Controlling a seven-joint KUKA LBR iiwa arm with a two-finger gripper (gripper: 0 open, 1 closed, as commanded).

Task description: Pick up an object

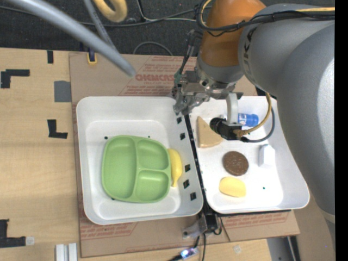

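My gripper (187,101) hangs over the back end of the wall between the two bins, under the orange band of the arm. In the right bin (283,197) lie a tan wedge (206,133), a brown round disc (236,163), a yellow lump (232,187), a small grey block (263,155) and a blue and white object (248,119) partly hidden by the arm. The tan wedge lies just right of and in front of the gripper. The left bin (89,145) holds a green divided plate (136,168) with a yellow banana (175,166) at its right edge.
The grey arm covers the back right part of the right bin. A black cable (255,132) loops over that bin near the wedge. Both bins rest on a cardboard sheet (152,75) atop the wooden bench.
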